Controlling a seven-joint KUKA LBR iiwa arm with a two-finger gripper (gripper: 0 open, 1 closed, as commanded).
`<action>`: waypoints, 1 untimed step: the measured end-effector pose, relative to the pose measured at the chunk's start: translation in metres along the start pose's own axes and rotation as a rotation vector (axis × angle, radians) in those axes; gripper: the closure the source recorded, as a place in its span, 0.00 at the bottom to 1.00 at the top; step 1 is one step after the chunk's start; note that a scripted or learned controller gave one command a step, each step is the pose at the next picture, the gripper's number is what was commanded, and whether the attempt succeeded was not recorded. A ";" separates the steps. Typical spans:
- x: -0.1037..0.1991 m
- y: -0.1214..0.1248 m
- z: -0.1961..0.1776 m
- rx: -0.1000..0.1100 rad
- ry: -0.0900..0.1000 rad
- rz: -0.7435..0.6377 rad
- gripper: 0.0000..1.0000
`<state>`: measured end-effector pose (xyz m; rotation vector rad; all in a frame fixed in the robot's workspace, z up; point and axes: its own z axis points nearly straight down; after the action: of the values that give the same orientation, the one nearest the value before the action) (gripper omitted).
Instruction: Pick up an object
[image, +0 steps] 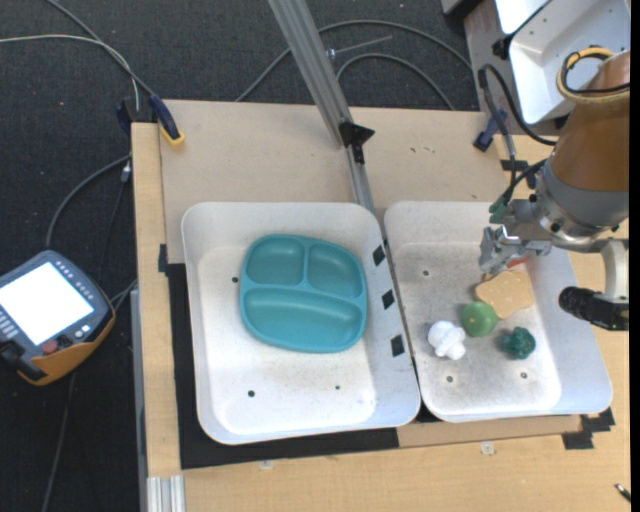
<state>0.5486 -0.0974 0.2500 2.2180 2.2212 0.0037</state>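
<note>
Sitting on the dark floor at the far left is a handheld pendant (45, 315) with a bright white screen and an orange-trimmed body, its cable trailing away toward the bench. Next comes the wooden bench (260, 150) itself, with a blue and yellow clamp (165, 118) at its upper left corner and a slanted metal rail (325, 85) crossing down toward the gap between the bins. The left bin (290, 410) holds a teal divided plate (302, 292), lying flat with its three compartments facing up, placed toward the upper middle of that bin. The right bin (520, 395) holds a small cluster of things in its right half: a white knobbly piece (446, 339) lies furthest left, a round green ball (479, 319) sits just beside it to the right, a tan flat slab (505, 293) rests above and touches the ball, and a dark green lumpy piece (518, 343) lies just right of the ball, nearer the bin's front. The gripper (497, 252) hangs over the upper part of the right bin, just above the tan slab's upper left corner; whether it is parted or closed I cannot tell, and nothing can be seen held in it. The grey arm with its orange band (595, 120) rises behind it at the right edge.
</note>
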 end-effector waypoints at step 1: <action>0.063 -0.002 0.010 0.006 0.003 -0.005 1.00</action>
<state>0.5462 -0.0349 0.2400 2.2166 2.2315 0.0005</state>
